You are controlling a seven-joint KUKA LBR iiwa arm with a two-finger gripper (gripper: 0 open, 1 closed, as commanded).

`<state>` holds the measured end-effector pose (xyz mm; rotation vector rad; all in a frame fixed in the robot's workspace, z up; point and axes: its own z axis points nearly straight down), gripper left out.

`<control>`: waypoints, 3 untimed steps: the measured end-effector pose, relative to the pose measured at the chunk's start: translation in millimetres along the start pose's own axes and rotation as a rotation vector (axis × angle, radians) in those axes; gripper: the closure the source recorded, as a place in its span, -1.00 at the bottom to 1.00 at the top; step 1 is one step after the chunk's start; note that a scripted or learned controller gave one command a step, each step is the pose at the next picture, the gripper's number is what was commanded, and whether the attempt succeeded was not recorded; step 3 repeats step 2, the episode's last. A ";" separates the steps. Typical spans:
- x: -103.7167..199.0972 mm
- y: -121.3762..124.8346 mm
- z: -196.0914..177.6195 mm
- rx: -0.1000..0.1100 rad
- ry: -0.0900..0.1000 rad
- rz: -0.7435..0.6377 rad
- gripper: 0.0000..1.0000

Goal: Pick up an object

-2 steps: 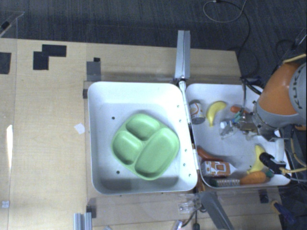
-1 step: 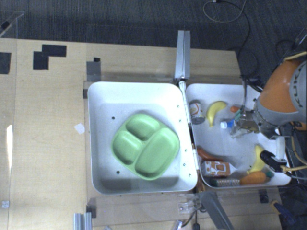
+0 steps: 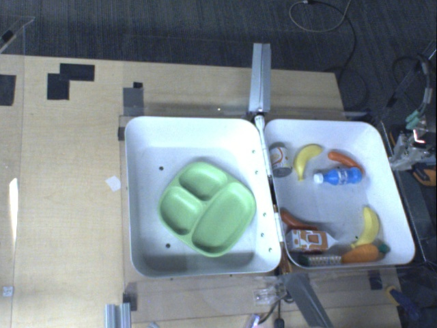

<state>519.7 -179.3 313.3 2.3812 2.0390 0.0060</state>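
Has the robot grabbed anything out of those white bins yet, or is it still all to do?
Nothing looks picked yet. The right bin holds two bananas, a blue bottle, a small can and a carton, all lying loose. The green divided plate sits in the left bin. The whole pick remains.
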 end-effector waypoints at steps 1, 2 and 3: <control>29.7 -37.6 84.2 0.005 0.001 0.023 1.00; -17.5 -29.8 91.4 0.002 0.000 -0.008 1.00; -17.5 -29.8 91.4 0.002 0.000 -0.008 1.00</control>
